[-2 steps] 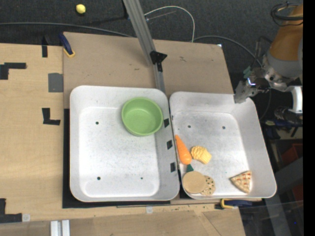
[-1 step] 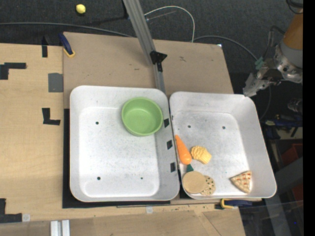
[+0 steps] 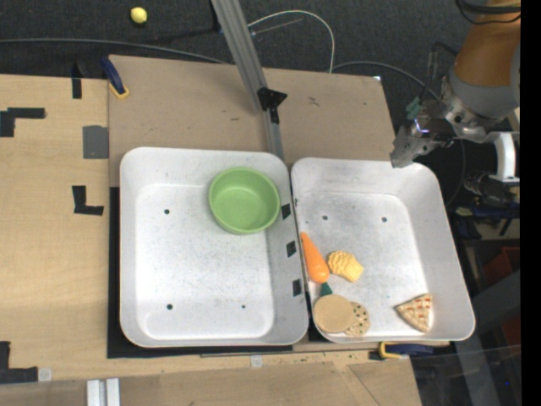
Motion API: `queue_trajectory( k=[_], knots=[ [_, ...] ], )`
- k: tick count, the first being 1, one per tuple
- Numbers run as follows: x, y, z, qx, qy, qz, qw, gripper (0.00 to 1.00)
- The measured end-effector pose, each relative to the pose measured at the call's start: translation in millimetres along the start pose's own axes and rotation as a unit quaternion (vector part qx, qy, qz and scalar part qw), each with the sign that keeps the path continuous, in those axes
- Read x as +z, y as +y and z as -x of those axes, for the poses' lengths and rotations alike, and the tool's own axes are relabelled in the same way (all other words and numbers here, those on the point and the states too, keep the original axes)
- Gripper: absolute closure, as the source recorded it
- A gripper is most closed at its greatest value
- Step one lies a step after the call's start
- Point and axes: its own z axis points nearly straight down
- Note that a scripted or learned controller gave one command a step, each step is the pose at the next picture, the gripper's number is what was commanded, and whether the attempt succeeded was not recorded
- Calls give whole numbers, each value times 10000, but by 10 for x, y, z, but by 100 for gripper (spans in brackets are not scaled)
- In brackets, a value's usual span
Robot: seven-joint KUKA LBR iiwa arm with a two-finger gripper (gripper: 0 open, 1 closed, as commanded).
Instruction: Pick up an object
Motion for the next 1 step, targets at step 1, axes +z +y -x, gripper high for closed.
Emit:
queue_trajectory(
  k=[1],
  knots=[
    [179,-103,-500,6,-2,-14,10000,100]
  ],
)
